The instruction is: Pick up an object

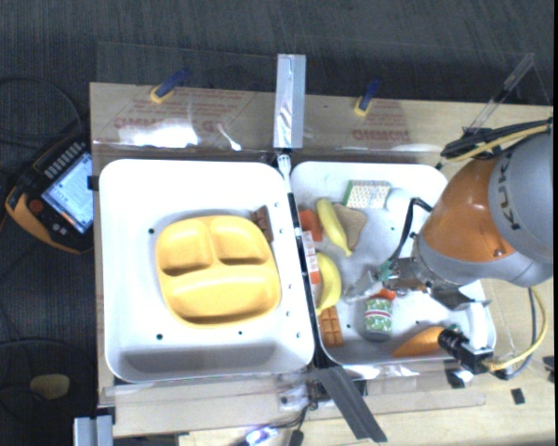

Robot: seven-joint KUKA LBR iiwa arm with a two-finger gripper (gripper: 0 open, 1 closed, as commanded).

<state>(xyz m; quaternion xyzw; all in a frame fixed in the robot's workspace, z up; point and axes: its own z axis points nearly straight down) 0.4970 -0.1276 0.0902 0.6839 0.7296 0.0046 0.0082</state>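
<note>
on the surface [121, 110], the left bin [130, 277] holds a yellow sectioned tray [219, 268]. the right bin [405, 177] holds two bananas [333, 223], a green-patterned box [367, 194], a small can [378, 315] and an orange piece [418, 342]. the hand [391, 275] hangs just above the can; whether it's open, i cannot tell.

Robotics lab: bench [502, 119], bins [130, 249], pendant [67, 193].
</note>
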